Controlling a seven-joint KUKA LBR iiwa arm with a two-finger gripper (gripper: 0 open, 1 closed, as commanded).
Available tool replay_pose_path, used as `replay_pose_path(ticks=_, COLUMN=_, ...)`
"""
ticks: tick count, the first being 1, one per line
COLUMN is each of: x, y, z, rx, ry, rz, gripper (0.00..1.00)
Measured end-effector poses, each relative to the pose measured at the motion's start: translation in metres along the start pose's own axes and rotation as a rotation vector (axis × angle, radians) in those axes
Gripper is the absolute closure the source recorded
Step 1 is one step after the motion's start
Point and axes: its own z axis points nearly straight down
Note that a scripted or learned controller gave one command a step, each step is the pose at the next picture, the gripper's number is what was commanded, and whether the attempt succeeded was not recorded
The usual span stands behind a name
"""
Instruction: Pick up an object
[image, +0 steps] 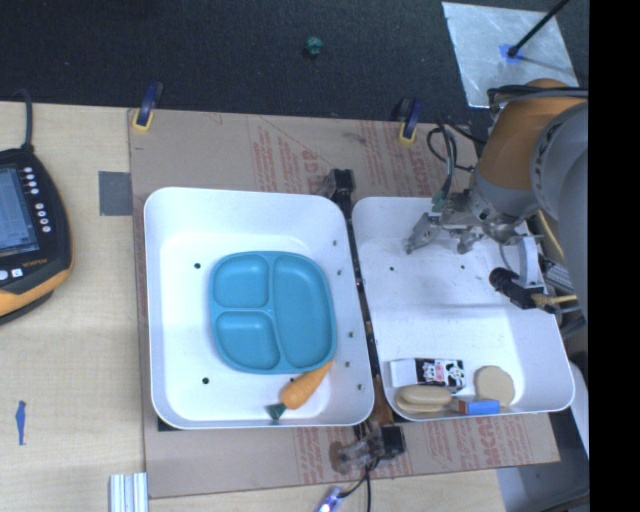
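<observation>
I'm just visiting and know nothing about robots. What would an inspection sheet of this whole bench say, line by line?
Surface: cardboard sheet on a wooden bench, bearing two white bins, left bin and right bin.
Job's things: blue plate and carrot in the left bin; small carton, two tan rounds and a blue piece along the right bin's near edge.
Clutter: nothing seen.
Grippers: gripper over the right bin's far end, holding nothing.
Cables: black cable by the arm.
Surroundings: handheld controller at left; clamps on the cardboard.
</observation>
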Motion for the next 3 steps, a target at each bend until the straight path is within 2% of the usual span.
replay_pose_path(ticks=1, x=-0.013, y=-0.090, z=-0.052, rx=0.004, ry=0.000, rz=-0.002, gripper=0.00)
replay_pose_path(ticks=2, x=0.049, y=-0.001, z=-0.018, rx=0.005, ry=0.000, rz=-0.004, gripper=0.00)
replay_pose_path(ticks=3, x=0.024, y=-0.001, z=0.001, rx=0.006, ry=0.001, rz=-0.001, gripper=0.00)
